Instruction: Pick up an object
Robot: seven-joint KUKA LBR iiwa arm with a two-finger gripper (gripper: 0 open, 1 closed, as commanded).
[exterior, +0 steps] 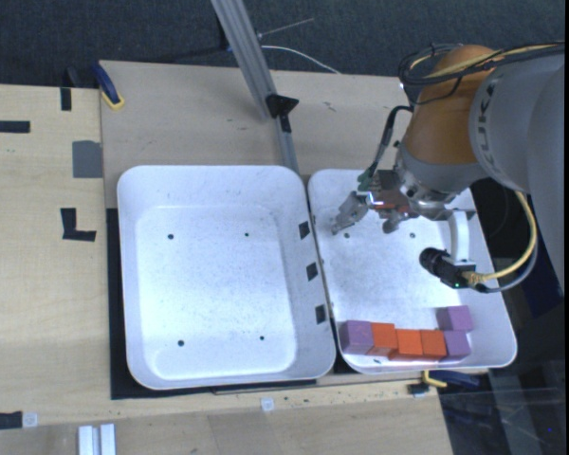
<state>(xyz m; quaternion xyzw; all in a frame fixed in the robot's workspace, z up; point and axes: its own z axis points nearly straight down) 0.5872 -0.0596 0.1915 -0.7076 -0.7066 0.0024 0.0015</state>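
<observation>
item 1, left white bin (152,197): well to the gripper's left across the shared rim; dark specks on its floor, no blocks seen in it.

item 2, gripper (346,221): over the upper part of the right white bin (389,273), close to that bin's left wall. fingers splayed apart, pointing down-left, nothing between them. whether tips touch the bin floor: can't tell.

item 3, blocks (pick candidates): all well below the gripper along the bin's near edge, in a tight row. l to r: purple block (357,336) almost straight below the gripper; orange block (383,337) touching it; second orange block (422,344) below-right; two purple blocks (454,330) stacked or butted at the row's far right end, which of the two can't tell.

item 4, arm: enters from the gripper's right. orange band (446,112) above and right of it, grey wrist bent so the tool tilts down toward the bin's left wall. black cable fitting w/ yellow hose (450,268) hangs below-right of the gripper.

step: approach, judged. nothing grasped yet; gripper apart from every block.

next move calls for: travel toward the near edge, jaws kept wide, descend over one block. purple one at row's left end looks easiest, one side free. risk: blocks packed together + near wall, fingers may not fit between neighbours.
</observation>
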